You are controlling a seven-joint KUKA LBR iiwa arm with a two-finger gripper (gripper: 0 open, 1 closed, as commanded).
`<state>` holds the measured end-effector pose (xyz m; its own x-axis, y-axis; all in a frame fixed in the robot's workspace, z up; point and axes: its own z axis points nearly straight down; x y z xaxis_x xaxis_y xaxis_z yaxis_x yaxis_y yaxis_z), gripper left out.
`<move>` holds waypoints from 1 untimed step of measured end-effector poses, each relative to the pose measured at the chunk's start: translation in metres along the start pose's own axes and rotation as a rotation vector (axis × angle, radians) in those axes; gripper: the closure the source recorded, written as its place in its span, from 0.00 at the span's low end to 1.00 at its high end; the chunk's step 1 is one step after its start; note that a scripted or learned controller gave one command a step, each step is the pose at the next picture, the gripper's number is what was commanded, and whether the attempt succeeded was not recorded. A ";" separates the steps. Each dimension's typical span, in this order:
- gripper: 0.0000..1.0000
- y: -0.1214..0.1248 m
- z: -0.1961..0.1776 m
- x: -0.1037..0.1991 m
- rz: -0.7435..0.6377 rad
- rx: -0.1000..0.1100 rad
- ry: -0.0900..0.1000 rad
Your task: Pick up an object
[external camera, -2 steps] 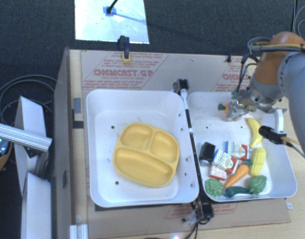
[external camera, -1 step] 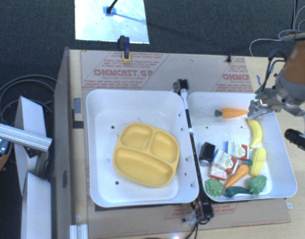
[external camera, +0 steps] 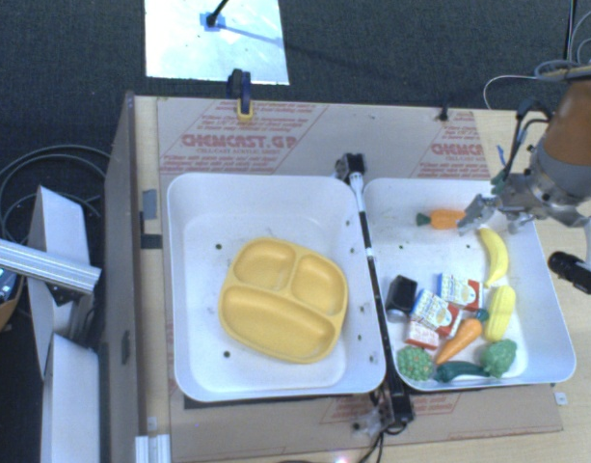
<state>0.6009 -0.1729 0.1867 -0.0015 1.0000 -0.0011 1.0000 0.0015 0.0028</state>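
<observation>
Overhead slanted view of bench w/ two shallow white bins side by side on a printed cardboard sheet (external camera: 276, 133).

Left bin (external camera: 194, 258): holds one yellow compartment tray (external camera: 283, 297), three sections, lying flat near the bin's centre, slightly rotated.

Right bin (external camera: 555, 345): holds toy food items. An orange carrot (external camera: 444, 220) w/ green top lies near the far wall, apart from the rest. A yellow banana (external camera: 494, 255) lies just right of centre, running roughly front-to-back. Below it, a yellow corn cob (external camera: 501, 313). Small printed cartons (external camera: 442, 309) cluster mid-bin, touching one another. A black block (external camera: 402, 294) sits at the cluster's left, near the divider. At the near wall: broccoli floret (external camera: 415, 363) at left, second broccoli floret (external camera: 499, 357) at right, a second carrot (external camera: 458, 340) slanting between them, and a dark green pod (external camera: 461, 371) lying along the near edge.

Arm enters from the right; gripper (external camera: 500, 211) hangs over the far part of the right bin, just right of the far carrot and above the banana's upper end. Fingers appear spread apart, nothing seen between them. Whether the tips touch the bin floor can't be told.

A black clamp (external camera: 239, 87) sits at the bench's far edge.
</observation>
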 end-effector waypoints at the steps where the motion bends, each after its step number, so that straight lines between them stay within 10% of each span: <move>1: 0.00 0.055 0.097 0.010 -0.004 0.007 0.001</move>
<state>0.6560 -0.1631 0.0898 -0.0055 1.0000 0.0000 1.0000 0.0055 -0.0040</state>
